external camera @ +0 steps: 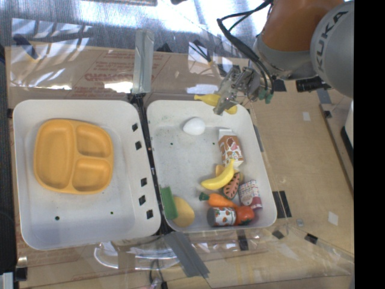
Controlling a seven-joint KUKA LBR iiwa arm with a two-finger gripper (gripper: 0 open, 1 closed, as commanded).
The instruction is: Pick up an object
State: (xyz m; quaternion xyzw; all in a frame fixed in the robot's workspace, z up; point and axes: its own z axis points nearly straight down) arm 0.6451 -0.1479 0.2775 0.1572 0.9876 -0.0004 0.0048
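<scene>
My gripper (227, 105) hangs over the far rim of the right bin (157, 161). It is shut on a small yellow object (209, 99), which sticks out to the left of the fingers, with a bit of yellow also showing on their right side. Below it in the bin lie a white egg (194, 126), a brown-and-white carton (230, 147), a banana (219, 178), a carrot (220, 201), two small cans (248, 192) (224, 217), and a yellow fruit (183, 212) beside a green piece (168, 202).
The left bin (24, 221) holds a yellow divided plate (73, 156). Most objects crowd the right bin's near right corner. Black cables (240, 38) loop above the wrist. Brown cardboard (301, 161) lies to the right of the bins.
</scene>
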